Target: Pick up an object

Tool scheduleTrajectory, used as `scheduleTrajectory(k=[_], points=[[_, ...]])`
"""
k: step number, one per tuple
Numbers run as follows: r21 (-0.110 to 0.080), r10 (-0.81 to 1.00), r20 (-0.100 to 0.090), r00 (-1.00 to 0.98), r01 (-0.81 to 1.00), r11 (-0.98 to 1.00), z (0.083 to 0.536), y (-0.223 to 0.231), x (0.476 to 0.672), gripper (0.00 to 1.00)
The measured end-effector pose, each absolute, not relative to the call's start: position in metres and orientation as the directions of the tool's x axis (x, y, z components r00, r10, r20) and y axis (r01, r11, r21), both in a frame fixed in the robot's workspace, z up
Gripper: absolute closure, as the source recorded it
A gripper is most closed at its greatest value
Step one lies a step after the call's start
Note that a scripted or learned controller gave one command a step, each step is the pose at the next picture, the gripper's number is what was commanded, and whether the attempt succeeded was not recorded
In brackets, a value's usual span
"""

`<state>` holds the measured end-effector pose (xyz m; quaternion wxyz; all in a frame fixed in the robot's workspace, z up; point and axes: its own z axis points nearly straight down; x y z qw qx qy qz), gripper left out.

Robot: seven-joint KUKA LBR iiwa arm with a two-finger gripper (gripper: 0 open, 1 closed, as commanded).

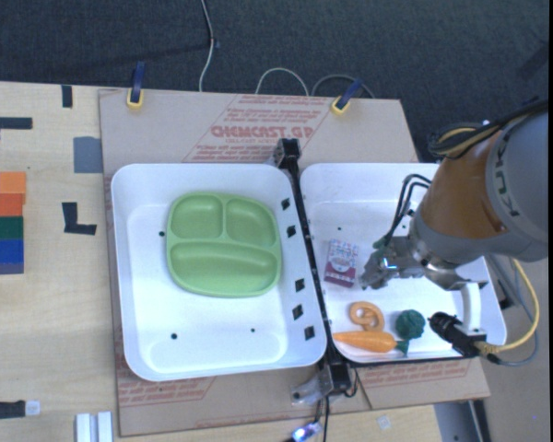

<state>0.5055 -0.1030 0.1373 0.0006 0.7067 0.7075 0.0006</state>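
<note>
Two white bins sit side by side on a cardboard sheet (258, 127) printed "CHEMCAST GP". The left bin (134, 274) holds one green divided plate (225, 245). The right bin (350, 184) holds one small packet (341, 262), one pretzel (367, 316), one carrot (364, 342) and one broccoli piece (409, 324); the gripper (376, 273) hangs just at the packet's three o'clock, nothing visibly held, and whether its fingers are spread or closed cannot be told.
</note>
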Motion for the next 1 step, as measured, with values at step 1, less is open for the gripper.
scheduleTrajectory(k=[1], points=[[0.005,1.000,-0.001,-0.003,1.000,0.003,0.1963,-0.0952,0.5109,1.00]])
